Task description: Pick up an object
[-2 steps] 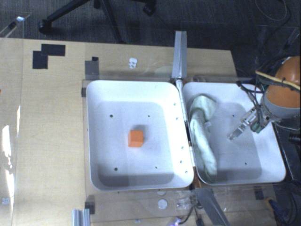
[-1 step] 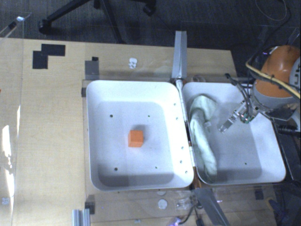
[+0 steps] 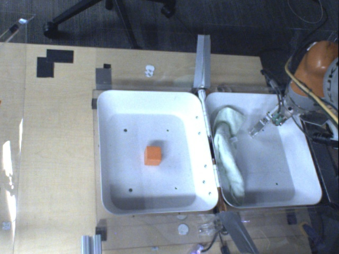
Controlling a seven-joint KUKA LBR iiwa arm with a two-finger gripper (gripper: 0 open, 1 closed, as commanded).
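An orange cube (image 3: pixel 153 155) lies near the middle of the left bin (image 3: pixel 114 142). A crumpled pale cloth (image 3: pixel 228 147) stretches along the left side of the right bin (image 3: pixel 296 179), from its upper left down toward the front wall. My gripper (image 3: pixel 258 128) hangs over the upper middle of the right bin, just right of the cloth's upper end and apart from it. It is open, with nothing between its fingers. The arm's orange band (image 3: pixel 312 62) shows at the far right.
A metal post (image 3: pixel 202 62) stands behind the seam between the two bins. An office chair base (image 3: pixel 111 4) sits on the floor beyond the bench. Black tape marks (image 3: pixel 53 61) lie on the bench at the far left.
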